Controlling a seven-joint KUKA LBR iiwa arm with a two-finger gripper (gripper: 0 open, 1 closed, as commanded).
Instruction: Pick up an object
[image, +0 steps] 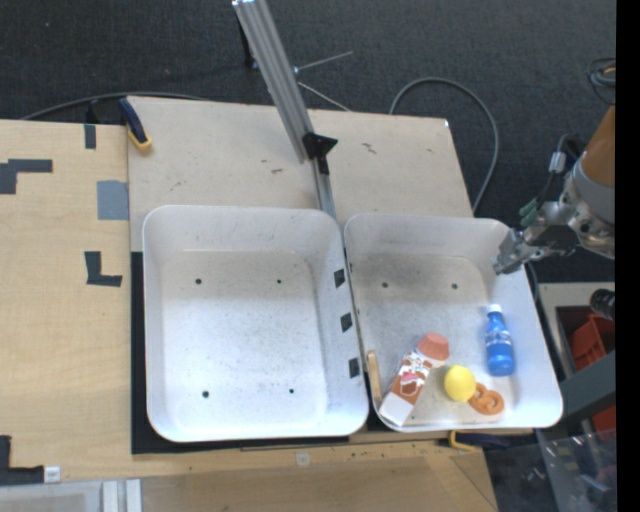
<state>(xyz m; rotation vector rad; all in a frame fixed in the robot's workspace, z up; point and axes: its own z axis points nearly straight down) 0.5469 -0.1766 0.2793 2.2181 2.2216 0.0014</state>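
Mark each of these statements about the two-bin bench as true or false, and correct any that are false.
1. The blue bottle lies in the right bin. True.
2. The yellow ball lies in the left bin. False: it lies in the right bin, beside the orange ring.
3. The gripper hangs over the right bin's far right edge. True.
4. The gripper holds the blue bottle. False: the bottle lies on the bin floor, apart from the gripper.
5. The white and red tube lies near the right bin's front edge. True.
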